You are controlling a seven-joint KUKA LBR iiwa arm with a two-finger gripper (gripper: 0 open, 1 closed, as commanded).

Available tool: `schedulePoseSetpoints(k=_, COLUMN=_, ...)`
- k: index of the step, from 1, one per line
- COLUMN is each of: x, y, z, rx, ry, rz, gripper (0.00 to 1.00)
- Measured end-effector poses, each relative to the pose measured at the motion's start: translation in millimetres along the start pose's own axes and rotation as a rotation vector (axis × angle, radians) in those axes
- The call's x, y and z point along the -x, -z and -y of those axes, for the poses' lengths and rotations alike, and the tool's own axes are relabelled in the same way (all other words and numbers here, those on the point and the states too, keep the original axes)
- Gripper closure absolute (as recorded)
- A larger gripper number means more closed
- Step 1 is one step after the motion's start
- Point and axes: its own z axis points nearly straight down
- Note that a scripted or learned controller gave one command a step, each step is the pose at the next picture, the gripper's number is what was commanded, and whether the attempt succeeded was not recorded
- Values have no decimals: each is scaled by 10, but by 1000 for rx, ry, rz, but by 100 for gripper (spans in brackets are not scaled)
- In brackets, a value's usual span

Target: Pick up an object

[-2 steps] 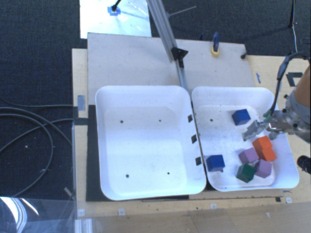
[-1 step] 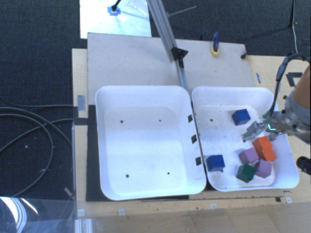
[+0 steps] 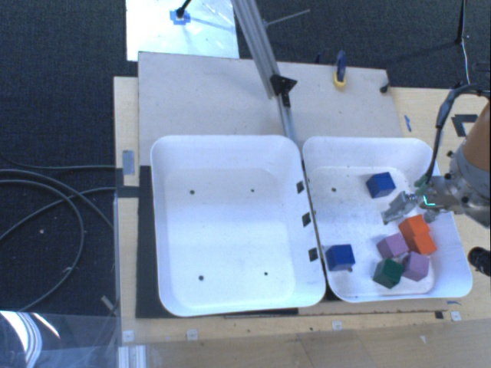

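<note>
Camera view looking down at the counter [image 3: 230,90] with two white bins side by side. All the stuff is in the right bin [image 3: 360,156]. The arm [image 3: 472,167] comes in from the right edge, and its gripper [image 3: 400,207] hangs over the middle of that bin, pointing left. Can't tell if the jaws are apart or together, they're just a small grey blur from this angle, and I don't see anything between them.

Blocks in the right bin: a blue cube [image 3: 380,185] up near the back, just up and left of the gripper tip. An orange block [image 3: 417,234] sits right below the gripper, very close to it. Touching the orange one on its left is a purple block [image 3: 392,246], with a second purple block [image 3: 416,267] just below, and a dark green block [image 3: 388,273] next to that near the front wall. Another blue cube [image 3: 340,257] sits apart at the front left, near the divider.

The left bin [image 3: 230,152] has small dark dots on its floor.
</note>
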Motion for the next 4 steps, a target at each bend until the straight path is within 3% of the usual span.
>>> schedulePoseSetpoints(k=1, x=362, y=-1169, z=-390, rx=-7, ry=-3, rz=-1, gripper=0)
schedulePoseSetpoints(k=2, x=359, y=-1017, z=-405, rx=0, ry=0, rz=0, gripper=100)
schedulePoseSetpoints(k=3, x=358, y=-1021, z=-404, rx=-1, ry=0, rz=0, gripper=0)
schedulePoseSetpoints(k=4, x=79, y=-1488, z=-693, rx=-3, ry=3, rz=-2, gripper=0)
